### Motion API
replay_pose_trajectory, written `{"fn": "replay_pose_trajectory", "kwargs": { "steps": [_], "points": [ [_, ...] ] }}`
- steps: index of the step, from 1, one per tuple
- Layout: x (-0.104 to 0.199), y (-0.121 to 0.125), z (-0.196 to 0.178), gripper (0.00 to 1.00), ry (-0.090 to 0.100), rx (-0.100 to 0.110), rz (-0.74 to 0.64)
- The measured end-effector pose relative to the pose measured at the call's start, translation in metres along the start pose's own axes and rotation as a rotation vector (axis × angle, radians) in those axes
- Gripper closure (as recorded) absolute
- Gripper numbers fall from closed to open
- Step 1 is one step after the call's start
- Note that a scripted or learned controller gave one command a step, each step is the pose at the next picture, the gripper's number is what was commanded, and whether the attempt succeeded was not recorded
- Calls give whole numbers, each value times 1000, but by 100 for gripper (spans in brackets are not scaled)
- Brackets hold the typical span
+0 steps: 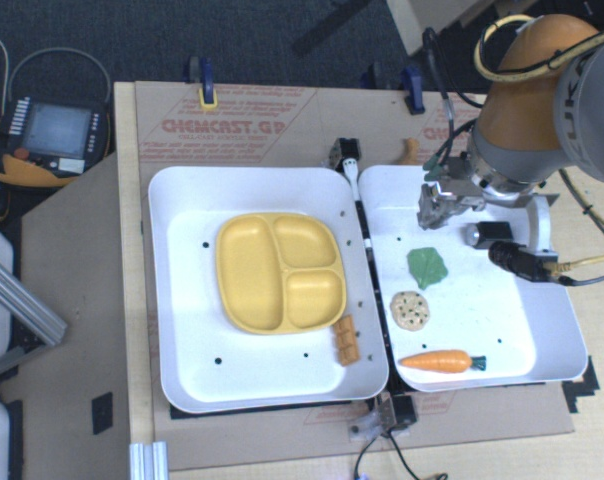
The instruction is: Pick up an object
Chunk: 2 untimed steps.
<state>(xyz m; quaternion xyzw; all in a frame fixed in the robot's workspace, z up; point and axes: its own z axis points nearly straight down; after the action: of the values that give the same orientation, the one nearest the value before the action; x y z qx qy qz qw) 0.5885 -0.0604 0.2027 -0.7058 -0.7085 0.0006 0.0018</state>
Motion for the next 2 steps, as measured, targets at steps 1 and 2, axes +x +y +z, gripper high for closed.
{"fn": "replay_pose_trajectory", "kwargs": {
  "steps": [1,2],
  "points": [
    [51,-4,-8,100,0,-2,-1],
    [97,-28,-8,100,1,1,-2]
  ]
}}
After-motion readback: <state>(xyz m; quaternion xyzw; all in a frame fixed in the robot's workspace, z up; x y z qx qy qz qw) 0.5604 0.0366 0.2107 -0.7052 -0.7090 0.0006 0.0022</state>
